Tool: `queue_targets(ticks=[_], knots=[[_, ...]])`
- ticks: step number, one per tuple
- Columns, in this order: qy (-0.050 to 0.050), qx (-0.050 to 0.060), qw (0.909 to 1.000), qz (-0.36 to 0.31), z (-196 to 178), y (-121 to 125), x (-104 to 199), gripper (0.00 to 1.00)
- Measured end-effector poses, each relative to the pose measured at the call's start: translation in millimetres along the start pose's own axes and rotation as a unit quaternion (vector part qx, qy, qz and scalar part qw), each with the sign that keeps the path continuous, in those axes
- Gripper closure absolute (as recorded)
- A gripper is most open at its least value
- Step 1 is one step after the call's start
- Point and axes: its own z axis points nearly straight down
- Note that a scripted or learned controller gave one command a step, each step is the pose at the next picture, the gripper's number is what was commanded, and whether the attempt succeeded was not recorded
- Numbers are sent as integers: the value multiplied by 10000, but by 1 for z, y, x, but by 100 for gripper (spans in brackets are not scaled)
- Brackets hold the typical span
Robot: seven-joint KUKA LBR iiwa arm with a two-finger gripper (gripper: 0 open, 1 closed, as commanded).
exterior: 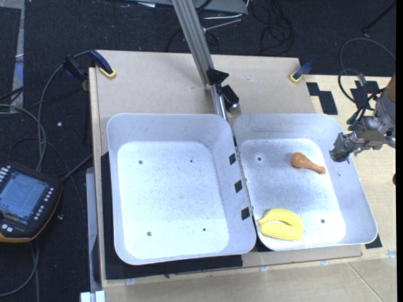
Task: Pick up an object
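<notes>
An orange-brown drumstick-shaped object point(306, 162) lies in the right bin point(286, 190), toward its far right side. A yellow banana-like object point(281, 224) rests near that bin's front edge. My gripper point(342, 151) hangs at the right bin's right rim, just right of the drumstick and apart from it. Nothing shows between its tips.
The left bin point(170, 187) lies beside the right one, with black clips along their shared rim. A slanted metal pole point(198, 39) rises behind the bins. Clamps sit at the bench's back corners. A teach pendant point(22, 200) lies off the bench at left.
</notes>
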Motion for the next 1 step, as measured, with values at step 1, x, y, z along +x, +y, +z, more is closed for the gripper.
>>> queue_targets(ticks=[1], knots=[[9,9,10000,-20,-4,12,50,100]])
